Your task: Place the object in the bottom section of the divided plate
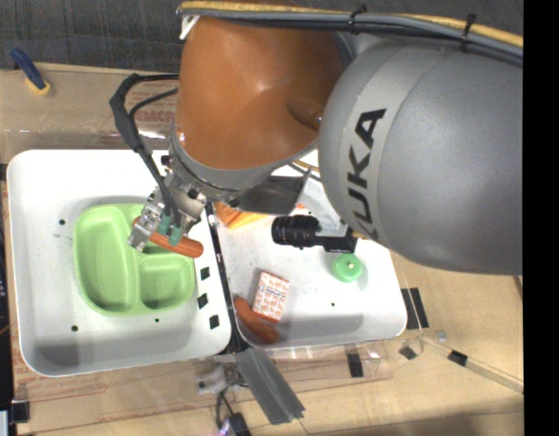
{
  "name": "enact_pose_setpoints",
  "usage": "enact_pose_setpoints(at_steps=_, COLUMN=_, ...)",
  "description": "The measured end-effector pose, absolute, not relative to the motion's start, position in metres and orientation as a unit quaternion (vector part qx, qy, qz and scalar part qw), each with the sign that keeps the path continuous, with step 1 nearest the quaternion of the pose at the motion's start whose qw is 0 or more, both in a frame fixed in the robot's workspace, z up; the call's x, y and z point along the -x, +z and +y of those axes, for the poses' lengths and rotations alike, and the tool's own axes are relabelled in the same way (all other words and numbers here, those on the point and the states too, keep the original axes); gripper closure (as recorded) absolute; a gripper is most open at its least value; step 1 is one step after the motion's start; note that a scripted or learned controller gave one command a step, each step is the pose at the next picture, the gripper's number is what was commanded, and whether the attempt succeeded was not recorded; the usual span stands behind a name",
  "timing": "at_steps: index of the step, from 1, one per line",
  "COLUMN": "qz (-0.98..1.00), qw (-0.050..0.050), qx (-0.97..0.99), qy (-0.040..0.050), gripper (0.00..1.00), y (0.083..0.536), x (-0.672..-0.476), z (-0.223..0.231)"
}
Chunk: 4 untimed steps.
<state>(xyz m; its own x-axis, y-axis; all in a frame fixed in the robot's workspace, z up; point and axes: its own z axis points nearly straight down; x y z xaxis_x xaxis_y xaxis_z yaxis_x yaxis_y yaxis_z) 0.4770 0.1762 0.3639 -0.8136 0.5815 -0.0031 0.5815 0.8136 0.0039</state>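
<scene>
Claw (157, 232) sits low over the green divided plate (104, 263) in the left bin (35, 243), at the plate's upper right part. Can't tell how far open it is. Orange carrot (186, 247) lies right at its tip, over the plate's right rim; held or just touching, can't tell. Right bin (374, 309) has a small patterned box (272, 297), a green round piece (346, 267) and a brown sausage (257, 322).

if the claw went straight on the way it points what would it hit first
Likely the orange carrot right at the tip of the claw, over the green plate; depth is unclear.
</scene>
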Motion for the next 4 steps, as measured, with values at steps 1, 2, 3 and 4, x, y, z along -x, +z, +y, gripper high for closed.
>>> enact_pose_setpoints(at_steps=1, qz=0.891, qw=0.001, qx=-0.454, qy=-0.0001, gripper=1.00, y=0.443, x=-0.511, z=0.140)
enact_pose_setpoints(at_steps=2, qz=0.905, qw=-0.002, qx=-0.426, qy=-0.0023, gripper=1.00, y=0.304, x=-0.490, z=0.143)
enact_pose_setpoints(at_steps=3, qz=0.979, qw=0.002, qx=-0.206, qy=0.0002, gripper=1.00, y=0.322, x=-0.477, z=0.140)
enact_pose_setpoints(at_steps=4, qz=1.000, qw=0.002, qx=0.021, qy=-0.0001, gripper=1.00, y=0.404, x=-0.505, z=0.146)
